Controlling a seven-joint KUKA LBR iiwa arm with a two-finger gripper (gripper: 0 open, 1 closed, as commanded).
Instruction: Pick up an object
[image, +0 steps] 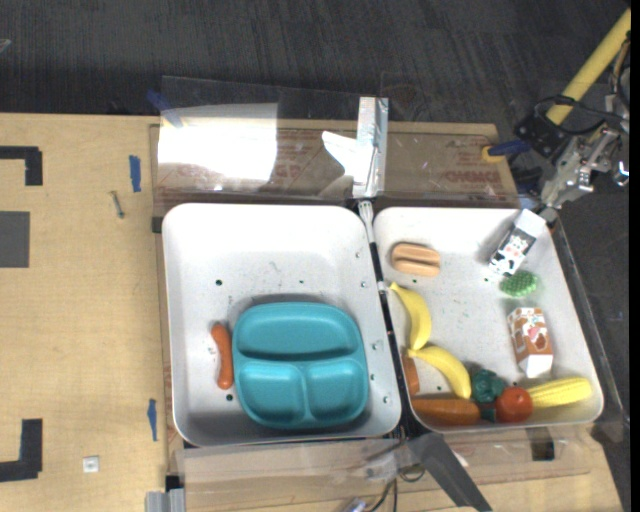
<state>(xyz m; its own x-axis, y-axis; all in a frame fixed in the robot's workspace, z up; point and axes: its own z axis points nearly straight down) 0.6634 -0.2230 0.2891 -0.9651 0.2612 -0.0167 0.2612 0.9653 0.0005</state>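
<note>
The gripper is seen at the upper right, above the far right corner of the right bin; whether its fingers are spread or pressed together cannot be told. Just below it, a small white carton with black patches is tilted near the bin's far wall, and contact between the two cannot be judged. A green leafy toy lies just beside the carton. A second carton, white with orange-red print, is laid near the right wall; its print cannot be read. A hot dog bun, two bananas, a carrot, a tomato and a corn cob are also found there. In the left bin, a teal divided tray is set beside an orange sausage.
</note>
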